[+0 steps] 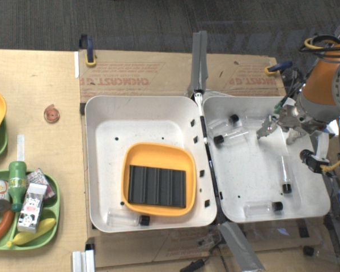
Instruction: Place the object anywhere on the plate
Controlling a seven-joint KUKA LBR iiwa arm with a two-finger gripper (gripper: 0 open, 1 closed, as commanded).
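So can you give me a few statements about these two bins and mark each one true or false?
1. The orange plate sits in the left bin. True.
2. A dark ridged block lies on the plate. True.
3. The gripper hangs over the left bin. False: it is over the right bin.
4. The right bin holds clear tubes with black caps. True.
5. A tube lies on the plate. False: it lies on the bin floor beside the plate.
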